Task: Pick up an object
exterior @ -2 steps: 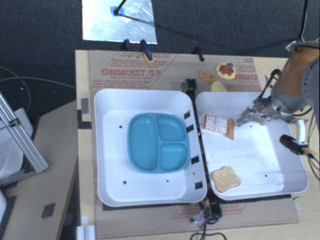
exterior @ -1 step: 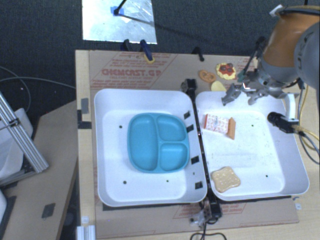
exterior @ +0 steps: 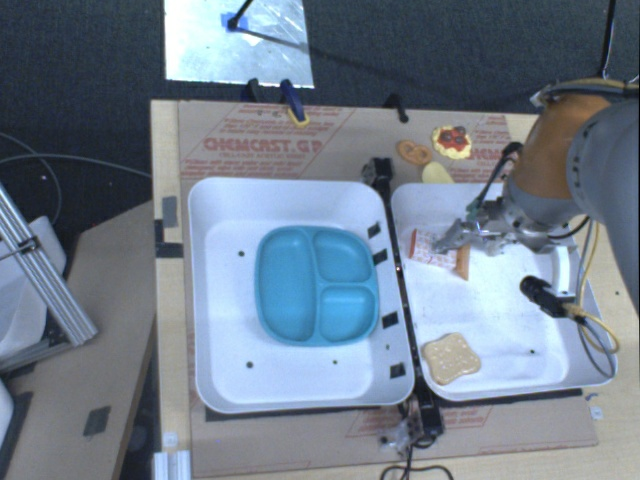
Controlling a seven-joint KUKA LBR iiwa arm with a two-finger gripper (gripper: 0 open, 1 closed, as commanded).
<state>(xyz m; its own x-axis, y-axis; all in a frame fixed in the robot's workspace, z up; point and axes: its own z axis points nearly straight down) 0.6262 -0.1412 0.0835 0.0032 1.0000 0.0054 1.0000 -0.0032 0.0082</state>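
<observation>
In the right bin [exterior: 560,368], a red and white packet [exterior: 427,247] lies near the left wall. A short orange-brown stick [exterior: 462,261] lies just to its right. My gripper [exterior: 467,234] hangs low over these two, right above the stick's upper end and beside the packet's right edge. I see nothing lifted in it. A slice of toy toast [exterior: 451,357] rests at the front of the same bin, well clear of the gripper.
The left bin [exterior: 225,228] holds a blue divided plate [exterior: 318,284]. Behind the right bin, on the cardboard, lie a small pizza toy [exterior: 452,141], a cookie [exterior: 413,152] and a pale yellow piece [exterior: 437,174]. A black cable plug [exterior: 545,296] hangs from the arm over the right bin.
</observation>
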